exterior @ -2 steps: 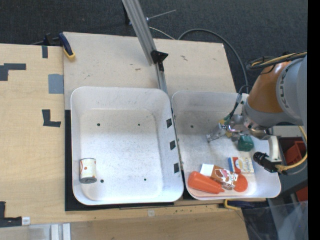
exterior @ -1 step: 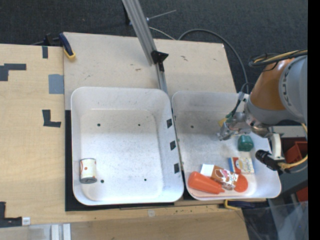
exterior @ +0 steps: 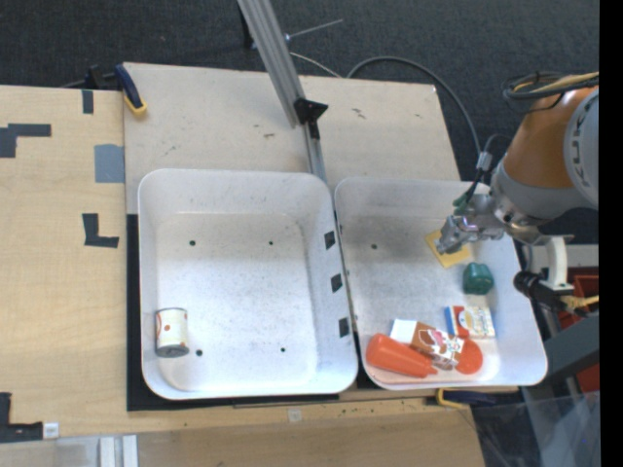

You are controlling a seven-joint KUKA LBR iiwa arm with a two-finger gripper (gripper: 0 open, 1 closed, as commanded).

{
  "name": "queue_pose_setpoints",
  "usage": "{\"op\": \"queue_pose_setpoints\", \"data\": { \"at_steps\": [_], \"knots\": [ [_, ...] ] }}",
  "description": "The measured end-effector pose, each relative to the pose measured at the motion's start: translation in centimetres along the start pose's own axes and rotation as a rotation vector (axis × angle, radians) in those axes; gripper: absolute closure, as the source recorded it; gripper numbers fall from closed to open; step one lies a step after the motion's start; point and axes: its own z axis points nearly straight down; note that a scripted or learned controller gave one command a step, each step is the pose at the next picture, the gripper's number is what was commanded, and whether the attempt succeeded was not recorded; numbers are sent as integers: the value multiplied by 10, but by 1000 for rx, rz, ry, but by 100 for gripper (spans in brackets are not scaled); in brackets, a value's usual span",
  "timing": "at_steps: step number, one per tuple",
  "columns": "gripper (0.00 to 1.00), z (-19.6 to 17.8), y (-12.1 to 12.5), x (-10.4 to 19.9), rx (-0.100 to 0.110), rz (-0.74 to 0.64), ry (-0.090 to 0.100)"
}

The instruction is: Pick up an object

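While the gripper hangs low over the right bin, apparently touching a yellow block, its grasp state is unclear.

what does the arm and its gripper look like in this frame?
Arm: rounded, bulky casing with a broad orange band and grey above it, faint lettering on the grey part. A yellow cable loops over its top. Gripper: small metallic grey assembly with dark parts at the wrist end.

A robotics lab: 2 white bins on a taped plywood bench, robot arm.
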Motion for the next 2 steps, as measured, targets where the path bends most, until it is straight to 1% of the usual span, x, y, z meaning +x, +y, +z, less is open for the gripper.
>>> {"op": "queue_pose_setpoints", "data": {
  "at_steps": [1, 2],
  "knots": [
    [100, -62, 2, -5, -1, 1, -1],
    [100, -107, 9, -3, 0, 0, 0]
  ]
}}
